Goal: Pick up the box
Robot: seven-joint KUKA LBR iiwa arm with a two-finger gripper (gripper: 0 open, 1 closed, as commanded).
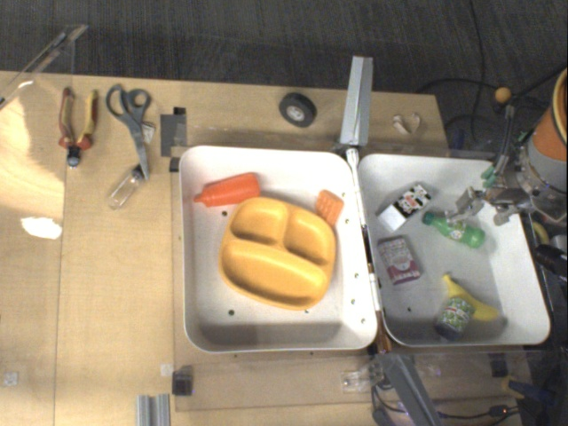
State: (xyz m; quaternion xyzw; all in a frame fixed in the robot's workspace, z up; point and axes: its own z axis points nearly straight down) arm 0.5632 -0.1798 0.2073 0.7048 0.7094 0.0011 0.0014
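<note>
Looking down on the bench (106, 264), I see the left bin (200, 318) carrying a yellow divided tray (277, 251), with an orange bottle (228, 190) and a small orange ridged piece (330, 206) beside it. The right bin (519, 318) holds the box (398, 260) — flat near the bin's left wall — plus a black-and-white carton (406, 204), a green bottle (454, 229), a yellow bottle (469, 296) and a small can (453, 316). My gripper (472, 200) hovers above the green bottle's end — fingers holding nothing, their spread unclear. Scissors (133, 118) and pliers (75, 124) lie far left.
</note>
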